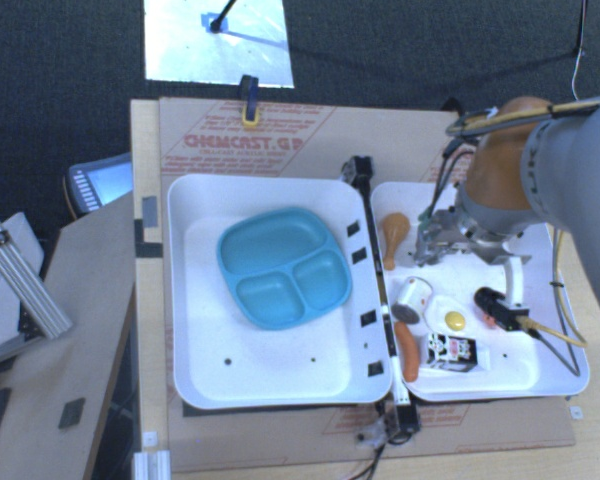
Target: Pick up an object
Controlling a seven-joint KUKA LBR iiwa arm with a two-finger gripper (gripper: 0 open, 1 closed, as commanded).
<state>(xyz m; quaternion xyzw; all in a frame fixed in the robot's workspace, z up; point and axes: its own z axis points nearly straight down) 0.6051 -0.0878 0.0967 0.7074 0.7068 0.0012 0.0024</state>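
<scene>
One tan drumstick lies beside the fingers, whose opening I cannot tell.

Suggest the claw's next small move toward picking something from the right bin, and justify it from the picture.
Probably lower the claw slightly toward the tan drumstick-shaped toy just to its left in the right bin; nothing shows between its tips, and that toy lies nearest.

1. The grey arm reaches in from the right, its orange band above the wrist.
2. The gripper hangs low over the right bin's far left part, pointing down.
</scene>
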